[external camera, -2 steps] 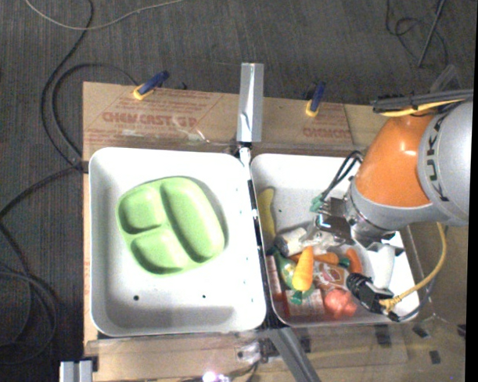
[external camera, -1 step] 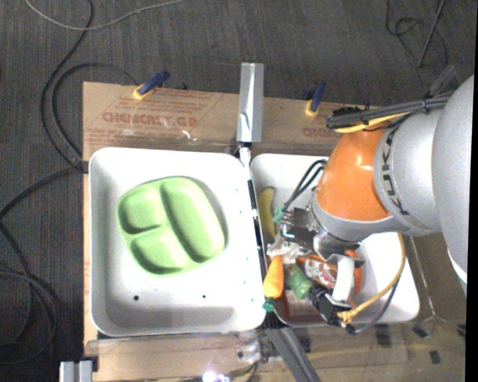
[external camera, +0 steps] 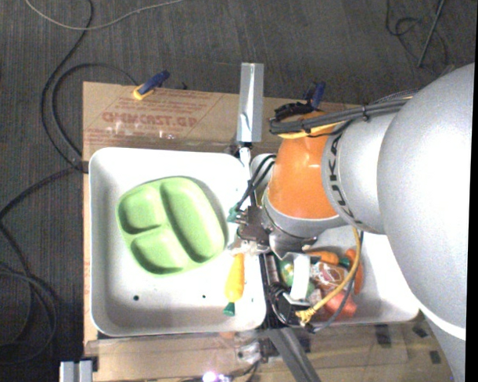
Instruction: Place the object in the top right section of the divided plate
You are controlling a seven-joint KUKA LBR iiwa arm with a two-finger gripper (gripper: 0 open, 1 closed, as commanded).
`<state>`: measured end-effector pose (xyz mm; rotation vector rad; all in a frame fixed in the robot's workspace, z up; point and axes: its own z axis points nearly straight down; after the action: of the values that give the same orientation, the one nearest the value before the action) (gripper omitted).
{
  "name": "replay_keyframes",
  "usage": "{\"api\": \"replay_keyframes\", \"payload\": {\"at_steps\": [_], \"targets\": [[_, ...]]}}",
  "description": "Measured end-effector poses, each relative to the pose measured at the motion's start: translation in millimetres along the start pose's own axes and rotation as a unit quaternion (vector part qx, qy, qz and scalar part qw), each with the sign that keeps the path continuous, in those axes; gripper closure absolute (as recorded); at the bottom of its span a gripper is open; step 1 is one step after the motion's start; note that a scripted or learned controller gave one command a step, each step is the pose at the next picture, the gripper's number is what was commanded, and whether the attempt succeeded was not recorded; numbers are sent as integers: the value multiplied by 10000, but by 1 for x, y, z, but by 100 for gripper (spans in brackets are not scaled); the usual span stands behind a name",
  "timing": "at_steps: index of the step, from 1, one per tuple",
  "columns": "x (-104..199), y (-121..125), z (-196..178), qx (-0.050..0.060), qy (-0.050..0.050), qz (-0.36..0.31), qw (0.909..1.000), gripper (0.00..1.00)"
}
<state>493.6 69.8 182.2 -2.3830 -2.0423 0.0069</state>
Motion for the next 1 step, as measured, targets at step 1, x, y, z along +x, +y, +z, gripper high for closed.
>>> {"api": "replay_keyframes", "payload": {"at_steps": [1], "targets": [[22, -14, -5, -6, -3, -827, 9966, 100]]}}
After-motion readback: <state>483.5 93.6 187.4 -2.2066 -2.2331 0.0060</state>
